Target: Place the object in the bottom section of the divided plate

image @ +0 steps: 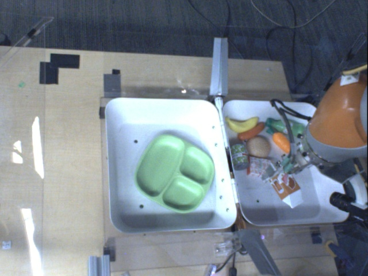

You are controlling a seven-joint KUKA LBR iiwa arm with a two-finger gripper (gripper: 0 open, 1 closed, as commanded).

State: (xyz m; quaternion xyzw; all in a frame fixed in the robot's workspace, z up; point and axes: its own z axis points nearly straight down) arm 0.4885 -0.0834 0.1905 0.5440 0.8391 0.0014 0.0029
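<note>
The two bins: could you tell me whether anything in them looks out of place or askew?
Nothing looks spilled or damaged. The green divided plate sits turned at a slant in the left bin, and the items lie in a loose jumble in the right bin.

The arm (344, 119) is a bulbous grey body with a broad orange band and black cabling.

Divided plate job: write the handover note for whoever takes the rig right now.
Gripper: low in the right white bin, over the clutter; whether the fingers are open or shut cannot be told.
Green three-section divided plate: in the left white bin, all sections bare.
Right bin holds a yellow banana, red pepper-like piece, brown round potato-like item, orange carrot-like piece, dark can and flat printed packets.
Done: nothing placed.
Left: grasp an object, carry it over, set it in the plate's bottom section.
</note>
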